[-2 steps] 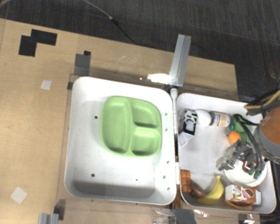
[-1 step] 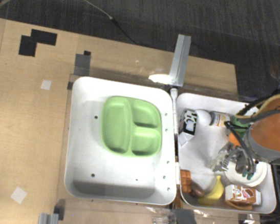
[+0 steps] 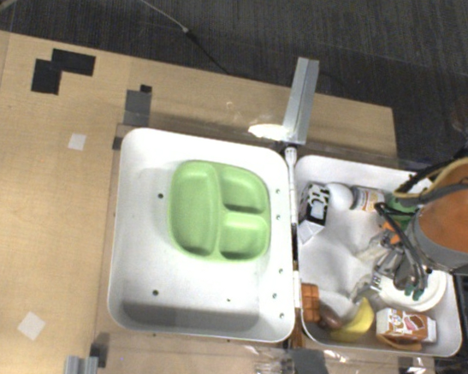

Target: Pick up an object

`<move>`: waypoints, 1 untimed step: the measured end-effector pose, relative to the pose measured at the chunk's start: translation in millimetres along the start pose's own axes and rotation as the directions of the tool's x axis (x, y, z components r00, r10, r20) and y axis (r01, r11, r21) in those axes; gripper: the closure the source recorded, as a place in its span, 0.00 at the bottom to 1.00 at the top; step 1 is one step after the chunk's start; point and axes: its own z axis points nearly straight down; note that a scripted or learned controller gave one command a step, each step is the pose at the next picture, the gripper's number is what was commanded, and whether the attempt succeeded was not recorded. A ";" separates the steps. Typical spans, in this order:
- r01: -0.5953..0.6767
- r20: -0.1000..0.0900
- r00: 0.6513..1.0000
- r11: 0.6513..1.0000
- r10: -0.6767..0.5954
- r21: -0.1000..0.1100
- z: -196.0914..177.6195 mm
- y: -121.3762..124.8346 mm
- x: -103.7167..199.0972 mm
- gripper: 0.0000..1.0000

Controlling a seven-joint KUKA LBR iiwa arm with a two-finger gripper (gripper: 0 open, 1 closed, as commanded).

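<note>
My gripper [image 3: 373, 283] is down inside the right bin [image 3: 333, 248], hanging from the grey arm with its orange band [image 3: 463, 218]. It sits just above a yellow banana [image 3: 359, 320] near the bin's front edge. Beside the banana lie a brown block [image 3: 310, 301] and a small dark brown piece [image 3: 332, 322]. To the banana's right lies a small carton [image 3: 405, 327] with a red and white print. A white bottle with a black label [image 3: 334, 199] lies at the back of this bin. A white round item [image 3: 428, 294] is partly hidden under the wrist.
The left bin [image 3: 128, 297] holds a green divided plate [image 3: 218, 210] near its back middle. A metal post [image 3: 300, 105] stands behind the divider between the bins. Cables hang around the wrist at the right.
</note>
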 end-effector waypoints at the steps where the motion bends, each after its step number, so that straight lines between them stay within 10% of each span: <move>1: -0.054 0.016 0.998 0.999 0.054 -0.003 3.8 -14.0 33.8 0.00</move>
